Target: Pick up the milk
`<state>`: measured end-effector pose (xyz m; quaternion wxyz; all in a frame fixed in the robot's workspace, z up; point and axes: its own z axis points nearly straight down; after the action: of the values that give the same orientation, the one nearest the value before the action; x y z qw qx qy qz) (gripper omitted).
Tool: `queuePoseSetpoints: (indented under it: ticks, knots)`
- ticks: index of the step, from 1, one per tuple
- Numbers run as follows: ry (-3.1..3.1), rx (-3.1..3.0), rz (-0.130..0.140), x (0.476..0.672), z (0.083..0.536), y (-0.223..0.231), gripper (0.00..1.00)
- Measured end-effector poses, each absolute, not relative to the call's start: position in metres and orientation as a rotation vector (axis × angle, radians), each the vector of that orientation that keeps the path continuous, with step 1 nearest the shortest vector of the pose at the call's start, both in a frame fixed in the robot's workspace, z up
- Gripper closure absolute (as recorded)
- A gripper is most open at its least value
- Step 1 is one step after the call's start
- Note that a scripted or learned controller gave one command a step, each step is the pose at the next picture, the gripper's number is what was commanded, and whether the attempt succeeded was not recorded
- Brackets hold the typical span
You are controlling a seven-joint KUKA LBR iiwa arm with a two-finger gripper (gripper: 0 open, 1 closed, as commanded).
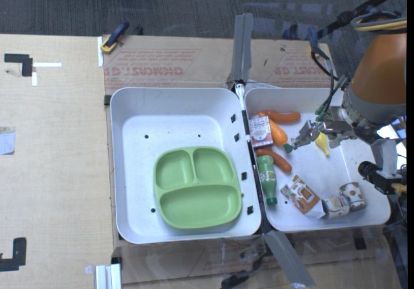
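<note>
lying left of gripper point(301, 140), milk point(260, 130)

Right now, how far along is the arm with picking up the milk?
Nothing looks done yet. The milk carton lies in the right bin, against the divider, above the green bottle. The gripper hangs over that bin to the carton's right, apart from it, with nothing visible between its fingers. Reaching the carton, gripping and lifting all remain.
</note>
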<state>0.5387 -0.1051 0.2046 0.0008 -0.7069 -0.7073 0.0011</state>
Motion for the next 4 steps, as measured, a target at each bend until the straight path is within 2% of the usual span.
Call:
queuePoseSetpoints:
  ticks: [1, 2, 3, 4]
  knots:
    - [-2.195, -2.255, -0.007, 0.480, 0.117, -0.119, 0.00]
    - [-2.191, -2.258, -0.012, 0.481, 0.127, -0.118, 1.00]
    - [-2.191, -2.256, -0.011, 0.481, 0.127, -0.118, 0.00]
    - [-2.339, -2.100, -0.011, 0.480, 0.094, -0.141, 0.00]
